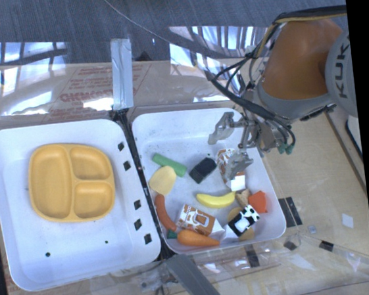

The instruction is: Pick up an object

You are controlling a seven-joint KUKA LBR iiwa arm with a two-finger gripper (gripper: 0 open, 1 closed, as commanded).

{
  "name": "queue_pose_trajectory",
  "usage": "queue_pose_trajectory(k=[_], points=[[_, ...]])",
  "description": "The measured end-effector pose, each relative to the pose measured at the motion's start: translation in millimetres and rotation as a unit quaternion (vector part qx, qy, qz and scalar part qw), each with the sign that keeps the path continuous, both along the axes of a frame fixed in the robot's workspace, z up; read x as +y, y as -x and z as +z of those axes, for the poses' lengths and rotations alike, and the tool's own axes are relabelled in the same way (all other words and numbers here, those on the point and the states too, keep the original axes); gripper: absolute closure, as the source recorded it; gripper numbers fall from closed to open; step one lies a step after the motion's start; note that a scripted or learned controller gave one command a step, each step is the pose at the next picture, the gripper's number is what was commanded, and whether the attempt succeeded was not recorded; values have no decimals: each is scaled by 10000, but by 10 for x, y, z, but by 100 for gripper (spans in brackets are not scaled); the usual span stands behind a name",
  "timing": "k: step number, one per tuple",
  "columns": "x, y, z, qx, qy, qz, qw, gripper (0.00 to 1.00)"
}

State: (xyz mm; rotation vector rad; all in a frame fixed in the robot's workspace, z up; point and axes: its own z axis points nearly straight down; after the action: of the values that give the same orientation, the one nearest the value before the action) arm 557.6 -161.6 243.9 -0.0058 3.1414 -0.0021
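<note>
The right bin (168, 122) holds several toy items: a green block (169, 164), a black block (203, 169), a pale yellow piece (163, 180), a banana (216, 200), a carrot (196, 239), a brown-and-white carton (196, 219) and a black-and-white toy (243, 221). My gripper (230, 146) hangs over the bin's right part, fingers spread open, one pointing up-left and one pointing down. A small red-and-white packet (224, 161) lies right beside the lower finger; nothing is seen clamped between the fingers.
The left bin (18, 255) carries a yellow divided plate (71, 181). A red piece (258, 201) and a white cube (237, 183) sit near the right bin's right wall. Cables trail from the wrist (260, 112). Bare floor of the right bin lies at its back left.
</note>
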Motion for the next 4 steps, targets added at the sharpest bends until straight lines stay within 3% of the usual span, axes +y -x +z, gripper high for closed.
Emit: queue_pose_trajectory(k=[1,2,3,4], points=[[-391,-236,-1445,-28,4,582,9983,0],[-358,-245,-1351,-24,1,629,9980,100],[-393,-764,-392,-48,10,247,9997,100],[-121,-1011,180,-32,0,-201,9998,100]])
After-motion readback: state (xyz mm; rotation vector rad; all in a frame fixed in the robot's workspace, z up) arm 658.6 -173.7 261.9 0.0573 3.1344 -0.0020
